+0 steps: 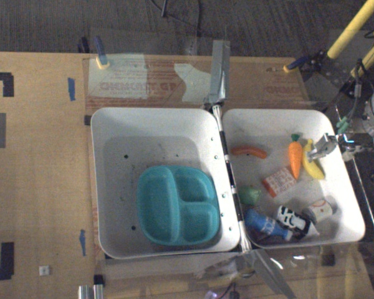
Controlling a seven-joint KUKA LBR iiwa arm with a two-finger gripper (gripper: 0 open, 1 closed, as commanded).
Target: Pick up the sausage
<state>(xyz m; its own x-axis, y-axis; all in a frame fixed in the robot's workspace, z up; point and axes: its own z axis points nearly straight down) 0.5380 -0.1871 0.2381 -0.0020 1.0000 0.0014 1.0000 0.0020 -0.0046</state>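
The sausage (pixel 249 152) is a thin orange-red link lying flat near the back left of the right bin (pixel 280 118), close to the divider. My gripper (pixel 323 147) reaches in from the right edge and hovers over the bin's right side, just above the top of the banana (pixel 314 166) and beside the carrot (pixel 295 158). It is well to the right of the sausage, with nothing seen in its grasp.
The right bin also holds a small orange-and-white box (pixel 279 182), a green piece (pixel 250 195), a blue item (pixel 265 223), a black-and-white toy (pixel 293 219) and a white cup (pixel 321 210). A teal divided plate (pixel 177 205) lies in the left bin (pixel 112 167).
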